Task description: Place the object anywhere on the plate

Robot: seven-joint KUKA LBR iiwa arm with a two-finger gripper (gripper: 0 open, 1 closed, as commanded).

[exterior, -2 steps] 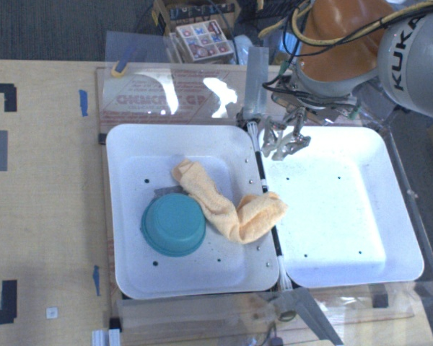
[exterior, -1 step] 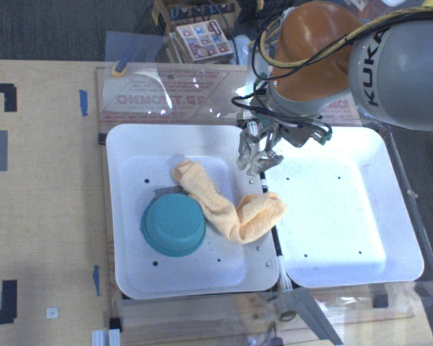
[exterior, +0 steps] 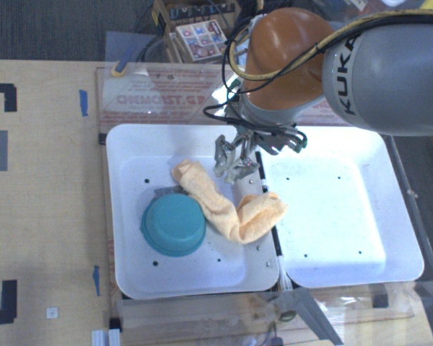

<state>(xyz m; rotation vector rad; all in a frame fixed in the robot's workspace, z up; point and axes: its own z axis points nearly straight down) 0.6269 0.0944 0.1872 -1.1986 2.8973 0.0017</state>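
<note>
The teal plate (exterior: 174, 224) sits near-left in the left bin (exterior: 123, 193); the yellow cloth (exterior: 227, 206) lies beside it, long axis running far-left to near-right; the gripper (exterior: 234, 163) hovers just beyond it, fingers apparently empty; openness unclear.

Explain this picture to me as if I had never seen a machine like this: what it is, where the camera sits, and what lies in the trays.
This is a grey KUKA robot arm with an orange band, reaching in from the right. One fixed camera looks down at a slant on a bench with two shallow white bins, left and right. At the arm's tip is a two-finger metal gripper, hanging over the left bin's right part. In that bin lie a round teal plate and a crumpled yellow-orange cloth beside it, draped towards the divider. The gripper sits just above the cloth; nothing is visibly held.
</note>
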